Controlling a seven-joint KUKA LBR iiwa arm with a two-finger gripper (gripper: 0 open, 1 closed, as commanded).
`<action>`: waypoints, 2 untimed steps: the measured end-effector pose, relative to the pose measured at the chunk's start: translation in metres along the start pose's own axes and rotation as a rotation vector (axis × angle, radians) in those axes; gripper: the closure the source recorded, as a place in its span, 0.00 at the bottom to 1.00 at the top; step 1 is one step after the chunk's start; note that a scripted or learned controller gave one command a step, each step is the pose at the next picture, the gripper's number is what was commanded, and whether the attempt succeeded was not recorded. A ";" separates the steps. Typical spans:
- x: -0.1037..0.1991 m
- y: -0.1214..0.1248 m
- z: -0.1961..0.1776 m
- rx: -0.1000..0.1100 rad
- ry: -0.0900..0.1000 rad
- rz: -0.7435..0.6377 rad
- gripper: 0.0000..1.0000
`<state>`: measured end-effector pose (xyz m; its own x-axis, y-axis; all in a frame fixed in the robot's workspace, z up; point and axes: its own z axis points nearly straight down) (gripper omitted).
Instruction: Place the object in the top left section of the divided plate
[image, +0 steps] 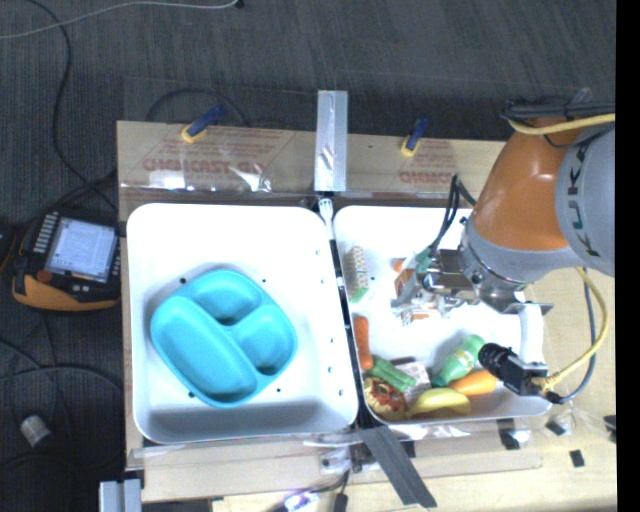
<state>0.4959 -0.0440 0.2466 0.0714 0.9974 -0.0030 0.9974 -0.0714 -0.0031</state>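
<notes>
The gripper (415, 290) hangs low over the right bin (400, 215), at the end of the grey and orange arm (530, 215). It is too blurry to tell if it is squeezed together or spread apart, or if it has anything in it. Just below it in the picture sits a pile of toy food. There is a green bottle (462, 357), with an orange piece (478, 383) touching it, and a yellow banana (440, 402) beside that, by the bin's bottom wall. On the side of the gripper that faces the other bin lie a pale corn cob (355, 270) and a carrot (362, 342), both close to the wall between the bins. Past that wall is the left bin (200, 225). The blue plate (222, 335) lies in it, well apart from the gripper, and all its sections are bare. Farthest off, beyond the bench, a small screen (75, 255) sits on the dark floor.
</notes>
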 end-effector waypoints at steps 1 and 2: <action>0.056 -0.016 0.064 0.001 0.001 0.108 1.00; 0.069 0.031 0.064 0.002 -0.001 0.232 1.00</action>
<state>0.5319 0.0219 0.1821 0.2988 0.9543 -0.0046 0.9543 -0.2988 -0.0045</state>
